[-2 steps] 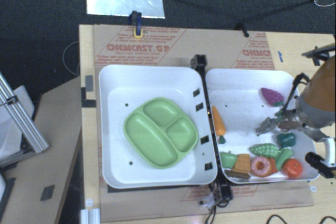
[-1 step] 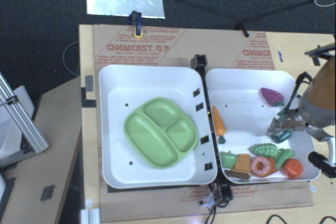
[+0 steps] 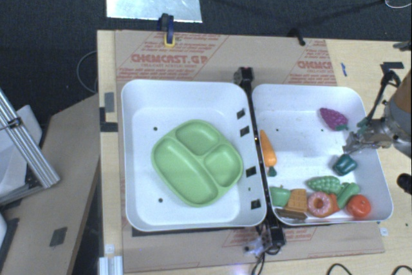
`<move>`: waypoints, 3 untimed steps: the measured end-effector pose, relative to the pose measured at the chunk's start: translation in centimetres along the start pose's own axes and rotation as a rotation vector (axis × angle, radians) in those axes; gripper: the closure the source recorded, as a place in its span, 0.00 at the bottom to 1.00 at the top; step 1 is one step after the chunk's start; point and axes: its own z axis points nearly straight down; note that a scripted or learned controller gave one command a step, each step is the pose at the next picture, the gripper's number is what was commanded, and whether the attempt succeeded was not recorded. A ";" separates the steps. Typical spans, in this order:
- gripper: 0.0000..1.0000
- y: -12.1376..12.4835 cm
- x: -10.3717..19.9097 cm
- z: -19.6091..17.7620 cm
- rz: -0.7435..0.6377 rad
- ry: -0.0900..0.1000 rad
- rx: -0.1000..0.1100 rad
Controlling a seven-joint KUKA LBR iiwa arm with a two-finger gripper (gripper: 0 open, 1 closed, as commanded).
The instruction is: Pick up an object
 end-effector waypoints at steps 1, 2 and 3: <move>1.00 0.2 -0.1 -4.6 0.000 0.001 0.000; 1.00 1.6 5.4 -5.5 -0.004 0.003 0.003; 1.00 3.2 10.1 -5.7 -0.005 0.003 0.003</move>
